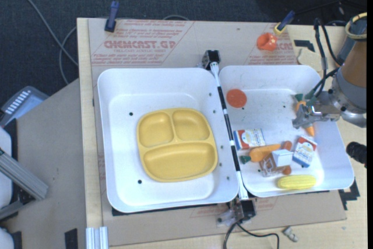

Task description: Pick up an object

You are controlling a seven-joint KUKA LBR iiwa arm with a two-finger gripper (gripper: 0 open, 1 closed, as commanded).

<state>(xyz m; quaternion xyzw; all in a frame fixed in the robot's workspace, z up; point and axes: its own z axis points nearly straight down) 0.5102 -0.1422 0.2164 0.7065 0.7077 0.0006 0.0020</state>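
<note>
Orange carrot (260, 153) lies crosswise, down-left of the gripper (304, 119); its grip state I cannot tell.

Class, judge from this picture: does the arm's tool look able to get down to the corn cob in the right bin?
Probably yes. The corn cob lies uncovered near the bin's front edge, and the tool hovers over that bin with nothing between them.

Two bins side by side on the table (145, 38); divided plate (176, 143) in left bin (116, 102); right bin (332, 154) holding disc (236, 98), cartons (250, 138), corn (297, 182) at front, gripper (304, 116) over its right side
</note>
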